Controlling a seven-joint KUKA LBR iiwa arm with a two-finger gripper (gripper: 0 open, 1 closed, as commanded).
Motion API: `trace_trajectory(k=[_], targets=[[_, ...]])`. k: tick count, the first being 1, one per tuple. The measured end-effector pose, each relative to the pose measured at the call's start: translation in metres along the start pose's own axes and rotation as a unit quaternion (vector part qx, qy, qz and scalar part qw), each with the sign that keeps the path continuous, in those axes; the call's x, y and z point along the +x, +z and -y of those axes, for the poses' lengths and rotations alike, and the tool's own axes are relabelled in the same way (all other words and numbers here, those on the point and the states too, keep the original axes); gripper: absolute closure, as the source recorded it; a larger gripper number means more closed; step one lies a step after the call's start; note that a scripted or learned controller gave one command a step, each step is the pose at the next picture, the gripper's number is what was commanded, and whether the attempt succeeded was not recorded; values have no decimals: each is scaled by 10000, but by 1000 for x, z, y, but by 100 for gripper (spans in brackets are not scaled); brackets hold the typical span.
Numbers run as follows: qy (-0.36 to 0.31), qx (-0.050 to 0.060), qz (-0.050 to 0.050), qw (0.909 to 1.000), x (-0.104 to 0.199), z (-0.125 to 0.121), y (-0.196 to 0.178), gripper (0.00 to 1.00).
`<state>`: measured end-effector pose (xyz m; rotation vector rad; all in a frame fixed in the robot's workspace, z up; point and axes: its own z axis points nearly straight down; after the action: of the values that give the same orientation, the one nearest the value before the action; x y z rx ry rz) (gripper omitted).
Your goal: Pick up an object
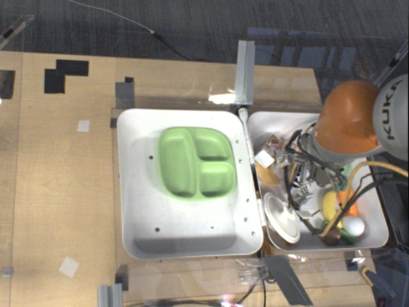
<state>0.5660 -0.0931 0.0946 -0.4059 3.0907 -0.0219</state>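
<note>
Clutter is seen packed into the right bin [381, 235]: a white bowl [282, 218], a yellow piece [330, 204], a white ball [353, 225] and other small items too jumbled to be named. The gripper [303, 185] is lowered among them, beside the bowl; its state cannot be told. A green divided tray [195, 162] is set in the left bin [137, 190].
</note>
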Motion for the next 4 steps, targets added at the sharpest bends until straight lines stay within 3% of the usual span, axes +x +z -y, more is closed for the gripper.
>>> trace_trajectory(k=[1,2,3,4], targets=[[543,-5,58,9985,46,-2,-2,0],[439,-18,43,9990,68,4,0,0],[738,-43,-36,9973,-10,20,5,0],[732,-12,65,9973,-15,22,-11,100]])
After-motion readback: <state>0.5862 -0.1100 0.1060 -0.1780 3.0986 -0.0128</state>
